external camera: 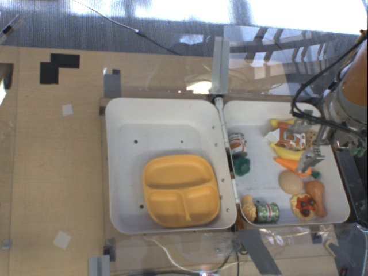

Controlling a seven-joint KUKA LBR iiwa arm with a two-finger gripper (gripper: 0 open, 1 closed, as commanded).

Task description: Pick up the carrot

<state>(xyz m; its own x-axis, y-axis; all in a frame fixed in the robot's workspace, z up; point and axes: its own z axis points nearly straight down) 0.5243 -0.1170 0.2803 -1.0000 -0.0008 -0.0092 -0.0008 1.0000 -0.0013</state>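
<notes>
A robotics lab test station. A pale wooden worktop [52,171] carries two shallow white bins [167,119] held in metal brackets [112,82], with black marker squares [57,66] on the wood, loose cables [313,91], and toy food [287,148] in the right bin.

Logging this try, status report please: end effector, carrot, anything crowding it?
End effector low in right bin, over carrot's right end. Carrot flat on bin floor. Banana alongside, egg just below.

arm [348,99]: enters from right, bent down | jaws [311,158]: low, seemingly closed on something
</notes>
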